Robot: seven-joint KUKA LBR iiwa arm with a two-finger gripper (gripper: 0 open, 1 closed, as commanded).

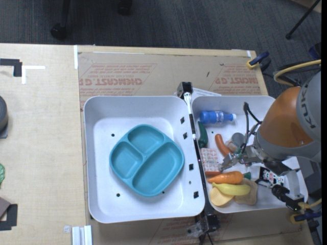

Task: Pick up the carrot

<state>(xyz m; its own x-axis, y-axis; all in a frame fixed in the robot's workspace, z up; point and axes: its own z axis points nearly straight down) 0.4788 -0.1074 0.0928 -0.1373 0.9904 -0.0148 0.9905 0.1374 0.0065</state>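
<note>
The carrot (226, 177) is orange with a small green tip at its right end. It lies on its side near the front of the right bin (265, 102), just above a yellow banana (234, 189). My gripper (231, 160) hangs low over the right bin, a little behind the carrot and close to it. The grey and orange arm (286, 126) reaches in from the right and hides the bin's right part. Nothing is seen held.
The left bin (97, 137) holds a blue divided plate (147, 160). In the right bin lie a blue bottle (215, 117), a green item (203, 135), a reddish sausage-like piece (221, 144), a printed card (208, 160) and a tan slice (220, 198).
</note>
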